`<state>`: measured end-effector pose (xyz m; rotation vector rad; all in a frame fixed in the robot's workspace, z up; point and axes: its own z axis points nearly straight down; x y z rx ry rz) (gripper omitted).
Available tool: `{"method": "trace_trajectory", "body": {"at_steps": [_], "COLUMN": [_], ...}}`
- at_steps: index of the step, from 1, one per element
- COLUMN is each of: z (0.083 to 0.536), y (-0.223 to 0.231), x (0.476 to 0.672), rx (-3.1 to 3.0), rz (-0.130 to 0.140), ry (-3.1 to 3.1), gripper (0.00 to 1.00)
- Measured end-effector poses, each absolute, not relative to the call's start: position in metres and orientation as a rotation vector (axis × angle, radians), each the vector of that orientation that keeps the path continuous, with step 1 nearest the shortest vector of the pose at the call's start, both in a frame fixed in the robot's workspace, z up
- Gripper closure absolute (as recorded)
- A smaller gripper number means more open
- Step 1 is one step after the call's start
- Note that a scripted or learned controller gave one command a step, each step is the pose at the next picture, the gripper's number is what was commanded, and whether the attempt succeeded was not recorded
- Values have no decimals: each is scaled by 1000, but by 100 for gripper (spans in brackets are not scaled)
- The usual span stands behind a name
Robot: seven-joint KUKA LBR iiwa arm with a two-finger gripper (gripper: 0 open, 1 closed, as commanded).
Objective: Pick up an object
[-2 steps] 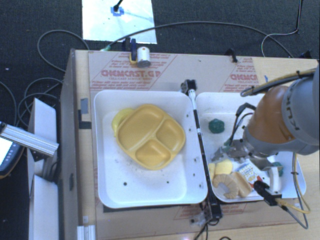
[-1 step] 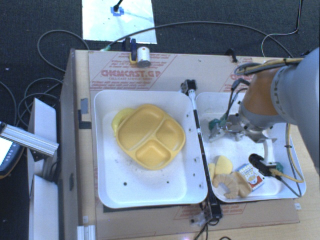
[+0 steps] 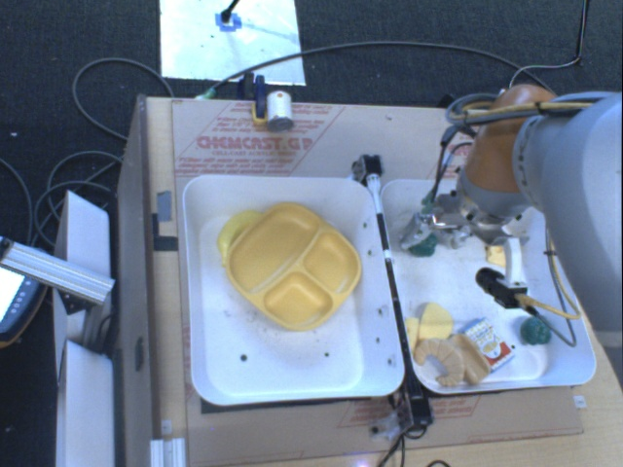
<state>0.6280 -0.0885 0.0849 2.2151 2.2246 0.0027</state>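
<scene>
Gripper low in the right bin, pick not yet shown as done

The left bin (image 3: 209,358) carries a yellow tray (image 3: 292,264); in the right bin (image 3: 574,363) the gripper (image 3: 428,230) sits near the far left corner, just above a small green object (image 3: 422,246), but if its grip is closed I cannot tell; lifting is still left

Arm (image 3: 574,154) was broad grey casing with an orange band (image 3: 496,159) above the wrist. Thin cables looped beside the band. End effector (image 3: 428,230) was metallic grey.
</scene>
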Motion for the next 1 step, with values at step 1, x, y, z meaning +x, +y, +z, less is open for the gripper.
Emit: {"method": "trace_trajectory", "body": {"at_steps": [1], "z": [96], "y": [-89], "x": [629], "rx": [2210], "rz": [4], "ry": [2227], "gripper": [100]}}
